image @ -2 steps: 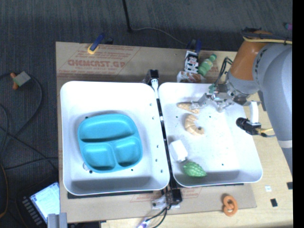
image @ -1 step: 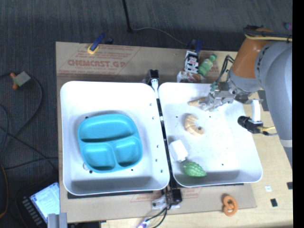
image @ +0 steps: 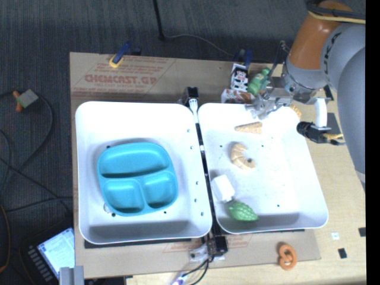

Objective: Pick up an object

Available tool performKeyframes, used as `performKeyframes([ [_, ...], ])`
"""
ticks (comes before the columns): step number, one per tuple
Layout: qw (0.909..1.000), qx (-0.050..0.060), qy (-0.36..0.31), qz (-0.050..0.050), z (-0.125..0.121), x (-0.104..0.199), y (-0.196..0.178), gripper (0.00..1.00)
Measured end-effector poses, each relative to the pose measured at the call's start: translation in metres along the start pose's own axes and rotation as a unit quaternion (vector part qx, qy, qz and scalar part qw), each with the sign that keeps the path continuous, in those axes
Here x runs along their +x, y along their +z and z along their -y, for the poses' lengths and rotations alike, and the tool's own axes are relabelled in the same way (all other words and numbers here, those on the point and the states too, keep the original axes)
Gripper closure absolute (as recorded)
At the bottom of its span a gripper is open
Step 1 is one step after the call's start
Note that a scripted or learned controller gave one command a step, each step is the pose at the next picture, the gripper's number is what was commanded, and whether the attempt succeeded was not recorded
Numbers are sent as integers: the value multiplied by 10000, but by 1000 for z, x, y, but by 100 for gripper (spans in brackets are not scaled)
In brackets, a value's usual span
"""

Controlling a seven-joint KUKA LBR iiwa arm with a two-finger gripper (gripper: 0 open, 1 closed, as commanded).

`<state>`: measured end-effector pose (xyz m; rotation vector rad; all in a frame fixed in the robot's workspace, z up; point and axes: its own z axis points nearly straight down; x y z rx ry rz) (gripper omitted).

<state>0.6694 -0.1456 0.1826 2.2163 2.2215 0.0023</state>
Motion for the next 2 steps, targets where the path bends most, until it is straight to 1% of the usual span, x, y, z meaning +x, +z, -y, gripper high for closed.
performKeyframes([
  [1,10000,16,4,2,1,-1,1,0],
  [2,10000,21,16,-4,120,-24,96,0],
])
